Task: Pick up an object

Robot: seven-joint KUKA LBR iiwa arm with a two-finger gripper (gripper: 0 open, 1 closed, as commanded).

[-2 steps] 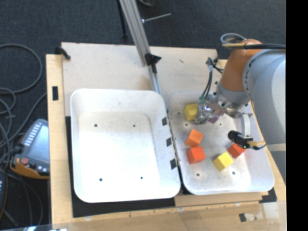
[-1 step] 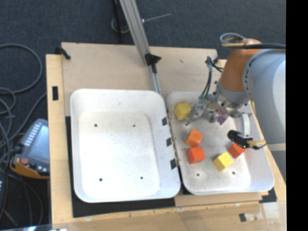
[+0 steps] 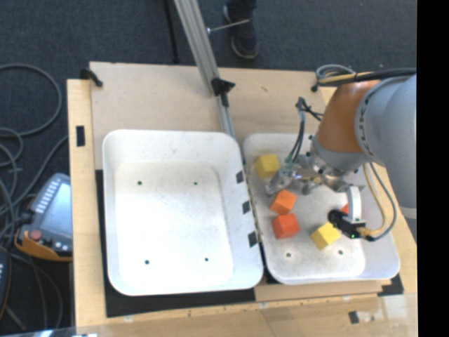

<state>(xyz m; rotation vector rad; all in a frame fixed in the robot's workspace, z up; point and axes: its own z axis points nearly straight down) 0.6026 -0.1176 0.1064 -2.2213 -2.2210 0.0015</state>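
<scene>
Right bin (image 3: pixel 379 265), four blocks. Upper orange block (image 3: pixel 284 201) lies at the bin's middle-left, directly at 6 o'clock of the gripper (image 3: pixel 286 181) and just beside or touching its tip; contact cannot be resolved. Upper yellow block (image 3: pixel 266 165) sits at 10–11 o'clock of the gripper, near it but apart. Lower orange block (image 3: pixel 285 225) lies at 6 o'clock of the upper orange one, just beside it. Lower yellow block (image 3: pixel 325 235) is at 4 o'clock of the gripper, well apart, next to a black fitting on the cable.

Gripper state: cannot tell; the metal parts blur together at the tip. No block is seen between them.

Arm (image 3: pixel 365 128) comes in from 3 o'clock, orange band above the wrist, covering the bin's upper right corner.

Left bin (image 3: pixel 112 146) lies at 9 o'clock, edge to edge with the right bin. Aluminium post (image 3: pixel 200 41) rises from the bench at 12 o'clock, between the bins. Pendant (image 3: pixel 49 213) lies on the floor at far 9 o'clock.
</scene>
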